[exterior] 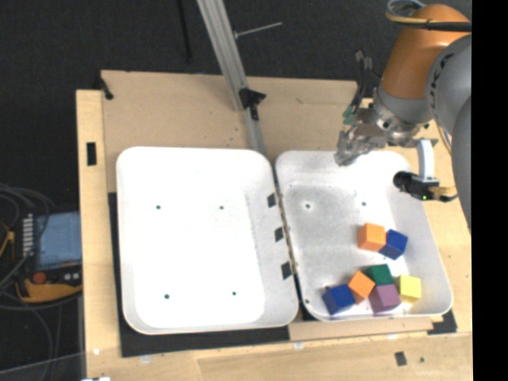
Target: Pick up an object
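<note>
Nearest the camera, along the front wall of the right bin, lies a cluster of small cubes: a blue cube at the left end, touching an orange cube; a green cube just behind; a purple cube in front of it; a yellow cube at the right end; a little farther back, apart from that cluster, a second orange cube sits touching a second blue cube. These look like light, rigid blocks with flat faces, likely smooth and somewhat slippery but not fragile; a pinch across two opposite flat sides should serve, and the yellow cube or the blue one at the cluster's ends offer the freest faces, the middle ones being crowded; the left bin sits alongside; farthest back, the gripper hangs over the right bin's rear rim, well apart from every cube; its tips appear drawn close together, with nothing between them.
</note>
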### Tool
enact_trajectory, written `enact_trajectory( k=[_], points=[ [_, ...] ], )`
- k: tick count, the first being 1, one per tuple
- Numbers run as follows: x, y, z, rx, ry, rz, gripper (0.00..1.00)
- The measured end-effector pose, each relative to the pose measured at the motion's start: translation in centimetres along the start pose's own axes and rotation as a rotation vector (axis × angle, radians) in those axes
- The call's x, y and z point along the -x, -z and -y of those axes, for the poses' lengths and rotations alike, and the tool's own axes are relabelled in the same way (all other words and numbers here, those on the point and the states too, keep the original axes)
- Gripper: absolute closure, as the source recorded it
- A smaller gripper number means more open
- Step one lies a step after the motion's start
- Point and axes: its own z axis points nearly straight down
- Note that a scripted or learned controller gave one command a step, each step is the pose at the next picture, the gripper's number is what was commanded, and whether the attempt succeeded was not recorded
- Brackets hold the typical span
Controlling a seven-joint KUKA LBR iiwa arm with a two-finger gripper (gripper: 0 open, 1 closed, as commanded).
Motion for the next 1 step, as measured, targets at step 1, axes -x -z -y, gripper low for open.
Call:
enact_trajectory(
  k=[1],
  points=[
    [0.10, 4.89, -0.14, 0.003, 0.005, 0.000, 1.00]
  ],
)
